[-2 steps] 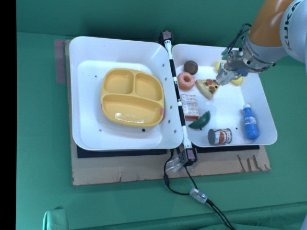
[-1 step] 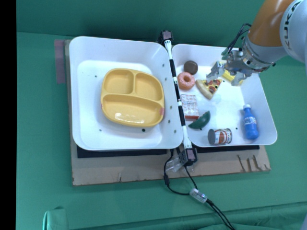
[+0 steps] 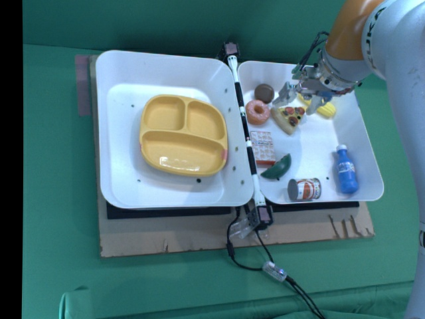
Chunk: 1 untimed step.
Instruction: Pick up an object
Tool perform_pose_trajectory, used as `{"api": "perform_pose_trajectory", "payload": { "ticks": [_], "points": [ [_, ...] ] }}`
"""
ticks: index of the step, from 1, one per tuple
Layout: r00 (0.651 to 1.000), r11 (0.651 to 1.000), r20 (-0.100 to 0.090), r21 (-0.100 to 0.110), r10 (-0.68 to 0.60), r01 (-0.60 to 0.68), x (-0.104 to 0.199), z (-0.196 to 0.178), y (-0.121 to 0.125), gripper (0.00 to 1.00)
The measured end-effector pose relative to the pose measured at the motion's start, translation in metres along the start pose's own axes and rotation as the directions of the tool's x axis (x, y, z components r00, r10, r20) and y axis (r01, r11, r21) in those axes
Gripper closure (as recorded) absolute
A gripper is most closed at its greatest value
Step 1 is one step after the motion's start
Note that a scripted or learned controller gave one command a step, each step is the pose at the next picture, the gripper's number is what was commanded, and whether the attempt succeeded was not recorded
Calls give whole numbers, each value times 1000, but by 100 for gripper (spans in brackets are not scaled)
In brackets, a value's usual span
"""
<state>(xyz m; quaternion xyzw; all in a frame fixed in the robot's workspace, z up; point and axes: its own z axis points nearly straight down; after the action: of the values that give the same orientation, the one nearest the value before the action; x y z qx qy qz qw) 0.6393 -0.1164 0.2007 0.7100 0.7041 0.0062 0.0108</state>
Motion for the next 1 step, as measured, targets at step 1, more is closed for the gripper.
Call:
{"api": "perform_pose_trajectory", "payload": {
  "ticks": [1],
  "points": [
    [1000, 1000, 5, -17, 5, -5, -2, -18, 4, 100]
  ]
}}
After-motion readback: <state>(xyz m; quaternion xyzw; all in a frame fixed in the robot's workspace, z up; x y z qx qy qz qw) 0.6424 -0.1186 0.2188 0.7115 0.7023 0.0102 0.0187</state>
